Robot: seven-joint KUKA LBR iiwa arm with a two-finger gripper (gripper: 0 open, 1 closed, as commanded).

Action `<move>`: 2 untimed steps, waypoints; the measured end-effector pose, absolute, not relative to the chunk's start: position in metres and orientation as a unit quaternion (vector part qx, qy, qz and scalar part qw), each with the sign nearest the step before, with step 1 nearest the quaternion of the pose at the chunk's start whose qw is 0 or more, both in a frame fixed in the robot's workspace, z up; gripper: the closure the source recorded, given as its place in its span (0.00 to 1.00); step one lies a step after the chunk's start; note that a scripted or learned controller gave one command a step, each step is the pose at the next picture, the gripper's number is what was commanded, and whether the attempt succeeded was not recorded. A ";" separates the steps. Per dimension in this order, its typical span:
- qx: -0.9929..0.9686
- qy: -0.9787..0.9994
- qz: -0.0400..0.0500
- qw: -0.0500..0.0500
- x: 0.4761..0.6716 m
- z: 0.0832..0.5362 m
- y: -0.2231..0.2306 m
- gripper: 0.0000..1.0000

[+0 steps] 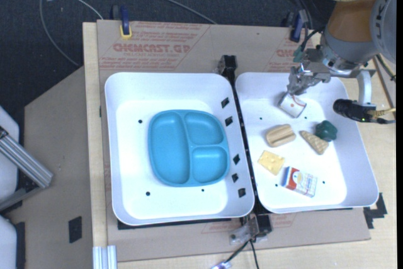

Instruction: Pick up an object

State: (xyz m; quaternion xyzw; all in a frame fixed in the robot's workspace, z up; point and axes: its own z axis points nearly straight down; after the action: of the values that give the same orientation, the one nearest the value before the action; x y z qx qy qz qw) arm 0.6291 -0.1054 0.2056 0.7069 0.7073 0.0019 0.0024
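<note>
Two shallow white bins sit side by side on a brown cardboard sheet [157, 41]. The left white bin [126, 198] has a blue plastic plate with three sections [187, 147] in its middle. The right white bin [352, 192] has the small things to pick from. The grey robot arm with an orange top [352, 9] reaches in over the far side of the right bin, and its gripper [301, 84] hangs just above a small white block with a red mark [293, 105]. The block sits right under the gripper tips, and I cannot tell if the gripper is open, closed or touching the block. Near the middle of the right bin lies a tan bread roll toy [279, 135]. Beside it, toward the arm's side, is a tan wedge-shaped piece [314, 141] touching a dark green lump [326, 130]. Nearer the front of the bin is a yellow cheese slice toy [271, 162], and next to it a small flat packet in white, red and blue [298, 181]
</note>
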 end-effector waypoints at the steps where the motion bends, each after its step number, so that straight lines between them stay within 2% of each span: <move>1: 0.707 0.707 0.001 0.001 0.630 0.231 -0.105 1.00; 2: 0.706 0.708 0.000 -0.002 0.617 0.240 -0.053 1.00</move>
State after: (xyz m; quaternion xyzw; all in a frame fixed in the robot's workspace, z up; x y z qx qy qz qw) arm 0.6169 -0.0529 0.2405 0.7060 0.7083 -0.0002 -0.0017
